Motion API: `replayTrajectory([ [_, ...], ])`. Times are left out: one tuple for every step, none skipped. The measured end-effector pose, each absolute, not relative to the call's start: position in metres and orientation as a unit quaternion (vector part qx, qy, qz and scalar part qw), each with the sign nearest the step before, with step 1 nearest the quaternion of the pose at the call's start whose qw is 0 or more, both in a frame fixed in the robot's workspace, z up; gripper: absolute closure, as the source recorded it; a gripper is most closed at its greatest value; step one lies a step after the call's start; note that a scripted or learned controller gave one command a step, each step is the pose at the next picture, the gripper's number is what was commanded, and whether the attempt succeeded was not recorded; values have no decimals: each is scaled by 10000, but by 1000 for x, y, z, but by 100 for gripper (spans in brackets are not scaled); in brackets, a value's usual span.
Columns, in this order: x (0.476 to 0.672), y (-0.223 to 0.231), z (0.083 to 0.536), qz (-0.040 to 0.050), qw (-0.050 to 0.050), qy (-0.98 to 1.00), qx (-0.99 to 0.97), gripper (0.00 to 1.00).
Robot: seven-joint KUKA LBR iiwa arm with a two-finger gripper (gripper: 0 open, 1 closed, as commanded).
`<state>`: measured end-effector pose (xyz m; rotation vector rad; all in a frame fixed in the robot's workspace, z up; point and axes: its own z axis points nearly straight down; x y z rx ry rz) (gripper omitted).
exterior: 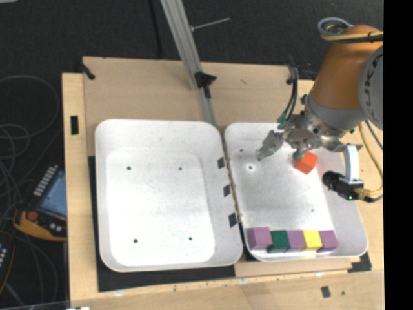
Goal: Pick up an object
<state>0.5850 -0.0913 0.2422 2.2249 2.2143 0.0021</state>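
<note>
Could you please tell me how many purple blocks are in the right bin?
3, all in the row along the right bin's near edge: the left-end purple block, the middle purple block, and the right-end purple block. None appears hidden.

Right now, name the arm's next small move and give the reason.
Probably a short shift toward the orange block, then a descent. The gripper hangs over bare floor of the right bin, and the block lies just beside it, under the wrist. The row of blocks along the near wall is farther.
</note>
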Motion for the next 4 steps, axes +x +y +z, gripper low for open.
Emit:
replayTrajectory([
  [557,-157,173,-34,-13,7047,7095,0],
  [566,-150,133,-11,-6,7064,7078,0],
  [563,-192,96,0,13,7060,7083,0],
  [636,-206,98,8,28,7084,7058,0],
])
